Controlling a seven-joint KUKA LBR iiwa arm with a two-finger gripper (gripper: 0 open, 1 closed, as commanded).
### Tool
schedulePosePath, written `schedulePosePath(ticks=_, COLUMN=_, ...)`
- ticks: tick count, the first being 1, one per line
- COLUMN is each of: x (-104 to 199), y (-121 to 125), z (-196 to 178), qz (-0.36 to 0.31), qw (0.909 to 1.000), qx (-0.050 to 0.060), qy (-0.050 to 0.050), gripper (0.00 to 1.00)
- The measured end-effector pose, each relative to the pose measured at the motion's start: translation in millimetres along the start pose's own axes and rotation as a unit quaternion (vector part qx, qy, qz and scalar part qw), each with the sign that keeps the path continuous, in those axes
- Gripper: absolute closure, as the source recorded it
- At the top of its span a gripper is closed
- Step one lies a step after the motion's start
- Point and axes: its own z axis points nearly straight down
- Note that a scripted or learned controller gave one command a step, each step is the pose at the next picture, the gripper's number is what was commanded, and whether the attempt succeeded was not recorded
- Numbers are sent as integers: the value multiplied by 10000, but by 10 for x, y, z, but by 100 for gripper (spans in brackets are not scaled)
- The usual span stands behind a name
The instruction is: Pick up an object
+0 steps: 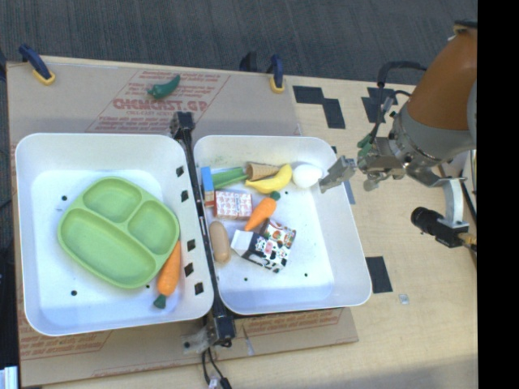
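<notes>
We judge the white egg (306,175) at the right bin's (350,258) far right edge light, smooth and slippery, best pinched across its middle; the claw (334,177) hangs beside it, spread or pressed together we cannot tell.

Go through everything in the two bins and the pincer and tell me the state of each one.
Pincer: at the right bin's right rim, holding nothing.
Green plate: flat in the left bin, its compartments bare.
Left bin carrot: leaning on the plate's edge.
Right bin carrot: lying among the pile.
Banana: lying beside the white egg.
Cow-print carton: lying on its side.
</notes>
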Motion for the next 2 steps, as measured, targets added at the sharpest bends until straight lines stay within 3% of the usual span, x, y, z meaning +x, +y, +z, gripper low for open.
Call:
schedulePosePath(ticks=1, x=340, y=-391, z=1792, qz=-9, qw=10000, qx=20, qy=10, gripper=0)
schedulePosePath(ticks=2, x=333, y=-375, z=1678, qz=-38, qw=10000, qx=7, qy=-3, gripper=100)
